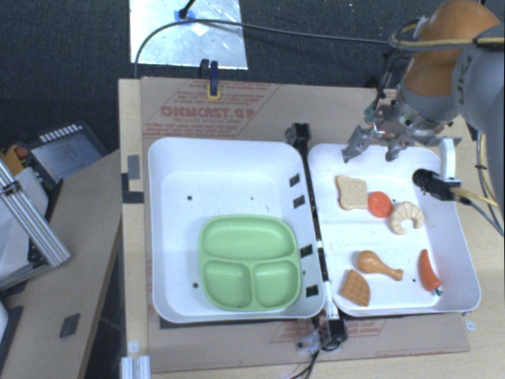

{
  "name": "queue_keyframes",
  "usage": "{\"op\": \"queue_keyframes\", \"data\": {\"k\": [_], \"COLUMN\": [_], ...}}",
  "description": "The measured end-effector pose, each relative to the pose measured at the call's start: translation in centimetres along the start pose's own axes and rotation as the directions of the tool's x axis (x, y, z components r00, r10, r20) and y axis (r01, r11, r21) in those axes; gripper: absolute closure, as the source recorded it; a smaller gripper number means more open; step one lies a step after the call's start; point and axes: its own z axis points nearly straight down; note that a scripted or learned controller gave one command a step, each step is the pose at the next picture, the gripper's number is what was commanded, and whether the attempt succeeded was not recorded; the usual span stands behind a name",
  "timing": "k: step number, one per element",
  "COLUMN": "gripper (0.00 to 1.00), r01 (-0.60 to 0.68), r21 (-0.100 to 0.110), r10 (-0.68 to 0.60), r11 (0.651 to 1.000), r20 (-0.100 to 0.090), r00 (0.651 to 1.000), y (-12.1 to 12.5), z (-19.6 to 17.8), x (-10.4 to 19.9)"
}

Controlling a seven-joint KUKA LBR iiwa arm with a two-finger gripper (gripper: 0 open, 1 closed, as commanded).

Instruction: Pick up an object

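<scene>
My gripper (371, 150) hangs over the far edge of the right bin (454, 290), fingers spread open with nothing between them. Below it in that bin lie a slice of toast (352, 192), a red tomato (379, 204) and a pale croissant (406, 215). Nearer the front are a chicken drumstick (377, 264), a waffle piece (356, 288) and a red sausage (428, 270). The toast is the closest item to the gripper, a short way in front of it.
The left bin (181, 180) holds a green divided plate (248, 262) at its front. A black clip divider (304, 204) runs between the bins. Cardboard (213, 109) lies under both bins. A grey device (67, 152) sits on the side table at left.
</scene>
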Motion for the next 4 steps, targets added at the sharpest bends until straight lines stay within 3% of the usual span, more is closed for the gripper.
{"op": "queue_keyframes", "data": {"k": [1,4], "gripper": [0.0,0.0], "r01": [0.002,0.001], "r21": [-0.012,-0.015], "r10": [-0.002,-0.001], "r11": [1.0,1.0], "r20": [0.001,0.002], "r00": [1.0,1.0], "y": [0.3,0.0], "z": [-0.7,11.9], "x": [0.0,0.1]}}
